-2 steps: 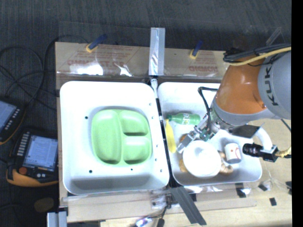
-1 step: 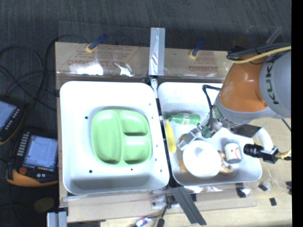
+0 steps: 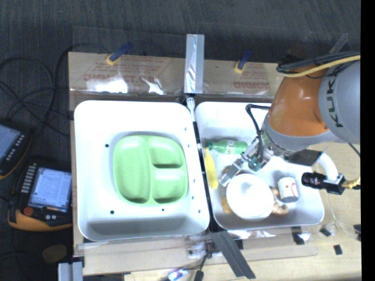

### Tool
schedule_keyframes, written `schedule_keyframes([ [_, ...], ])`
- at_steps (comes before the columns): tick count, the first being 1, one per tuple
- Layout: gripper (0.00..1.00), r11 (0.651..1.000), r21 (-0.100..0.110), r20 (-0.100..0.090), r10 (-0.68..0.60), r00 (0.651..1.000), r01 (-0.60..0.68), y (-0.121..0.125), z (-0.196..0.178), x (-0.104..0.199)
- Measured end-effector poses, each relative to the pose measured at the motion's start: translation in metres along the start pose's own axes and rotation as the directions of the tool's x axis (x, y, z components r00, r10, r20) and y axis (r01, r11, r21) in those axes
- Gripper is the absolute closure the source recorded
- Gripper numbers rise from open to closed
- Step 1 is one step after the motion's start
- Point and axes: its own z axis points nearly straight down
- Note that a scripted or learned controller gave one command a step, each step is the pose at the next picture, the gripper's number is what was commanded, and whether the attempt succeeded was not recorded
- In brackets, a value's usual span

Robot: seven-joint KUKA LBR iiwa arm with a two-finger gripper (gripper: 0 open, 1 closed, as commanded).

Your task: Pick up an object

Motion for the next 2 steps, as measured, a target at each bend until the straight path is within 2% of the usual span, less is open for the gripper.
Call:
schedule_keyframes([
  [1, 0.00, 0.943, 0.002, -0.001, 0.333, 0.943, -0.333, -0.011, 0.073, -0.049],
  [2, 0.00, 0.971, -0.012, 0.009, 0.238, 0.971, -0.238, -0.021, 0.093, -0.038],
])
